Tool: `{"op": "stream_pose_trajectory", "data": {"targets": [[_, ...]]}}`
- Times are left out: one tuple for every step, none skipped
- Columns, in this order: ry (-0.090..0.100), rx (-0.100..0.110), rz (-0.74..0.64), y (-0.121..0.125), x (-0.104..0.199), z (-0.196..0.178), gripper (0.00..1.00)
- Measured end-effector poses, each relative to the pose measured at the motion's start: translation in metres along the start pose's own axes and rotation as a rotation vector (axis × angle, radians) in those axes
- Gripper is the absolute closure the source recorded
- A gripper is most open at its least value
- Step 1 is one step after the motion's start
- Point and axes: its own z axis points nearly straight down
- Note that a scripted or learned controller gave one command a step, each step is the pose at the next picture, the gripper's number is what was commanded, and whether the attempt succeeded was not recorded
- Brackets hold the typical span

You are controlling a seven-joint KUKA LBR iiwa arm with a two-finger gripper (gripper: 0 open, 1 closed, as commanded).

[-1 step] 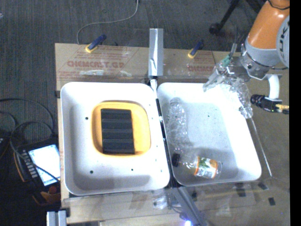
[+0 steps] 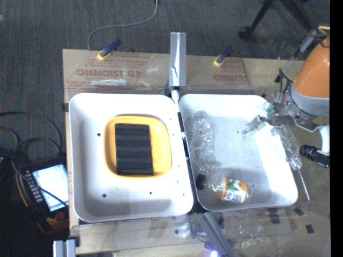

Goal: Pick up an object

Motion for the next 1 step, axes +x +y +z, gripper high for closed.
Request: {"op": "stream_pose_trajectory", "data": {"targets": [[0.000,-0.002,-0.107,-0.0634,-0.0013,-0.0256,0.00]]}}
